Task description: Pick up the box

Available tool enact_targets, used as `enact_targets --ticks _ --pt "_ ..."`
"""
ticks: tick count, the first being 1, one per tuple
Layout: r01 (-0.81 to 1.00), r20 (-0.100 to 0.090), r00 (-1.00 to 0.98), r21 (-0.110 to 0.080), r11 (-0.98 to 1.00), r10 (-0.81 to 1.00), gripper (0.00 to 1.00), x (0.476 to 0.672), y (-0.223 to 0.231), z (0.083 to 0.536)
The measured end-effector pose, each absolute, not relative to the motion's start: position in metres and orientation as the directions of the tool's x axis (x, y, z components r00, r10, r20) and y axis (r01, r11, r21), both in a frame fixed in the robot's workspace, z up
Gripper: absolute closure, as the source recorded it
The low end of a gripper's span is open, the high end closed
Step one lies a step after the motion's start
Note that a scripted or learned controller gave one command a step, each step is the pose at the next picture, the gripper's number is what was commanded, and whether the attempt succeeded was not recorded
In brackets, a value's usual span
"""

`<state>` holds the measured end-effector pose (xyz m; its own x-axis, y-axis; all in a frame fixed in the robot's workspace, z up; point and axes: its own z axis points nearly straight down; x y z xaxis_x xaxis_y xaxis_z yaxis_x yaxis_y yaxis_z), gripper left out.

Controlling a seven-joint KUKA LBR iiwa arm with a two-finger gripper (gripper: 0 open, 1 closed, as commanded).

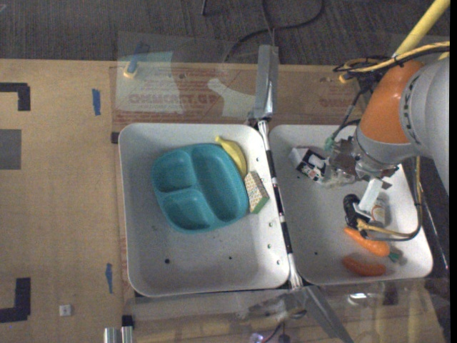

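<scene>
Plainly, the gripper (pixel 320 168) hung over the right bin (pixel 421 259), near its upper left part, with the arm (pixel 400 120) bent in from the right. Whether its jaws stood apart or together could not be told from above.

A small white and black box (pixel 308 163) sat at the gripper's tip, touching it or just beside it; I could not tell if it lay between the jaws or loose on the bin floor.

Lower in that bin lay a carrot (pixel 368 244) and a red piece (pixel 363 266), well apart from the box. The left bin (pixel 143 263) held a teal tray (pixel 198 186), a banana (pixel 234 152) and a sponge (pixel 255 190).

The likely trouble was a poor grasp. The box looked small and tilted, so closing on a corner could squirt it aside toward the bin wall. A loose cable (pixel 389 229) trailing near the carrot might also snag on a lift.
</scene>
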<state>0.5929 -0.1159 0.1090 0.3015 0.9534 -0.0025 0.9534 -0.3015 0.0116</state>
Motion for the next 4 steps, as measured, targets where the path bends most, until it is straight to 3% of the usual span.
enact_targets --ticks 1,2,3,4 --pt "0.986 -0.001 0.169 0.002 -0.169 0.986 1.0 0.554 -0.169 0.193" --pt "0.938 -0.002 0.348 0.002 -0.348 0.938 1.0 0.55 -0.21 0.249" --pt "0.938 -0.003 0.346 0.004 -0.346 0.938 1.0 0.551 -0.21 0.259" --pt "0.997 -0.002 0.073 0.004 -0.073 0.997 1.0 0.551 -0.171 0.3"
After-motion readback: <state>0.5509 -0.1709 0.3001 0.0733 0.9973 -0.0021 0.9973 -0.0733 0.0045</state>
